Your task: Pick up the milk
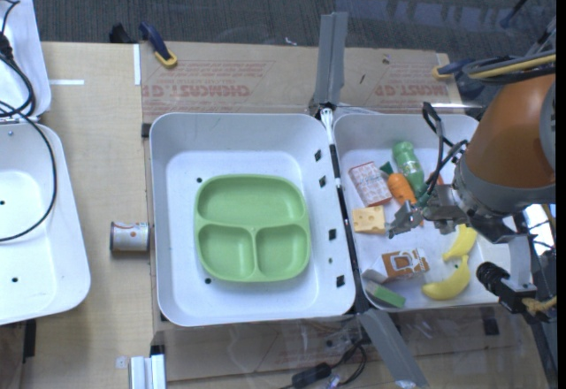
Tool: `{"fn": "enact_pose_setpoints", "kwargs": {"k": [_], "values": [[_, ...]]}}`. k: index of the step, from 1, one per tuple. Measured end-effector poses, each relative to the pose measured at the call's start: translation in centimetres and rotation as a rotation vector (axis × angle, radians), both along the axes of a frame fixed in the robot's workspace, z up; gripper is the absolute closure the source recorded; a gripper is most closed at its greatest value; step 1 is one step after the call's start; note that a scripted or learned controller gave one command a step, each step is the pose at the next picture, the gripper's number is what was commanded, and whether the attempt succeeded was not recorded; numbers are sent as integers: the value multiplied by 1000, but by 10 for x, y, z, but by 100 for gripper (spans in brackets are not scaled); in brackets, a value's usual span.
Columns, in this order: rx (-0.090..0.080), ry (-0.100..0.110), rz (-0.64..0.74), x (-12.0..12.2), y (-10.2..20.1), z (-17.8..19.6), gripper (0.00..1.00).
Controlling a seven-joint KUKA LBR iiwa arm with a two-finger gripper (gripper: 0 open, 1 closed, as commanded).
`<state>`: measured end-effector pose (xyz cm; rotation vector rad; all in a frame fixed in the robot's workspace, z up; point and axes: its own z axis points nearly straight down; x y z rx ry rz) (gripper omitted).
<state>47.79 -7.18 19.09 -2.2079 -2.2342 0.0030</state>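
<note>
Step in hand: approach. Jaws (pixel 409 221) hung over right bin (pixel 380 135), state untellable. Milk carton (pixel 406 264) lay just below jaws, ungripped. Next, probably: descend, centre on carton.

Lighting's pretty even and bright, looks like it comes from overhead. The white bins (pixel 168 228) come out nearly blown, with only soft shadows along their inside walls. Detail is a bit soft overall, and the small stuff at the right is grainy and hard to read.
</note>
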Motion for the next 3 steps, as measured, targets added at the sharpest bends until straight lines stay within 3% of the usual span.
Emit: {"fn": "enact_pose_setpoints", "kwargs": {"k": [1,2,3], "values": [[1,2,47,-1,-26,-100,0],[1,3,43,-1,-27,-92,100],[1,3,43,-2,-27,-92,0]]}}
